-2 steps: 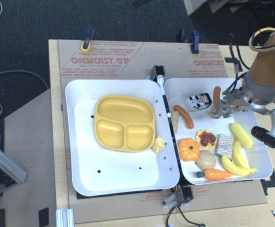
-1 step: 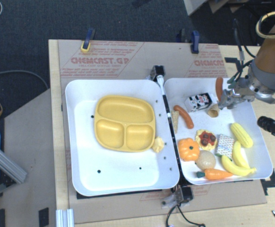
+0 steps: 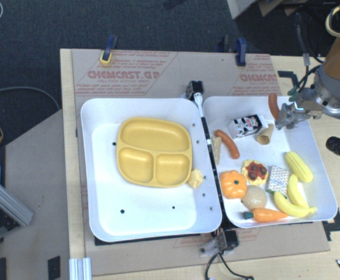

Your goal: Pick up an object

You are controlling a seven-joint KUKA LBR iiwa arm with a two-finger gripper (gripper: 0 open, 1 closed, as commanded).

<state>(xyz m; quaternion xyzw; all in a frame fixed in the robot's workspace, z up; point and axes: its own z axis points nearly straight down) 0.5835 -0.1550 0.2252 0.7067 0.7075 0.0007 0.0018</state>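
Nearest target: ice-cream cone (image 3: pixel 265 135) near right bin's (image 3: pixel 328 186) far edge, beside milk carton (image 3: pixel 246 125). Hand (image 3: pixel 285 119) hovers just beyond it; grip state unreadable. Suggest descending straight over the cone, clear of the carton, closing across its narrow axis.

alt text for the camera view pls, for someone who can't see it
A grey robot arm's gripper hangs over the far edge of the right bin, which holds toy food including a corn cob, banana and pumpkin. The left bin holds a yellow divided plate.
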